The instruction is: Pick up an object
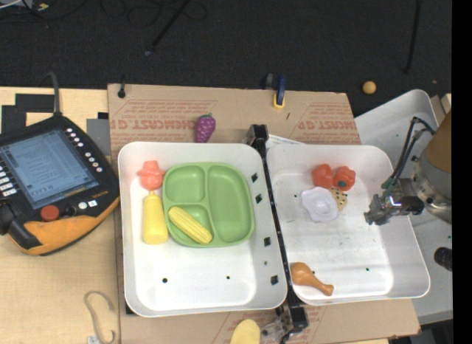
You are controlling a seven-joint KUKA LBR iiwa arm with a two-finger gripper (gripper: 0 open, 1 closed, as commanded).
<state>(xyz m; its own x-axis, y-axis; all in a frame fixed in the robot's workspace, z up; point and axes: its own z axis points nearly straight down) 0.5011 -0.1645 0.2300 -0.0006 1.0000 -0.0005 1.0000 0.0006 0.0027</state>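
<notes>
Red toy pepper near right bin's back edge, apart from gripper at right edge; grip state unclear.

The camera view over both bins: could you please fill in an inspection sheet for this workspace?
Surface: two white bins, left bin, right bin, on cardboard.
Job's things: green tray holding corn, yellow bottle, red toys, drumstick.
Clutter: purple grapes, orange ball.
Grippers: gripper at right bin's right edge, nothing visibly held.
Cables: black cables by the wrist.
Surroundings: teach pendant at left.
</notes>
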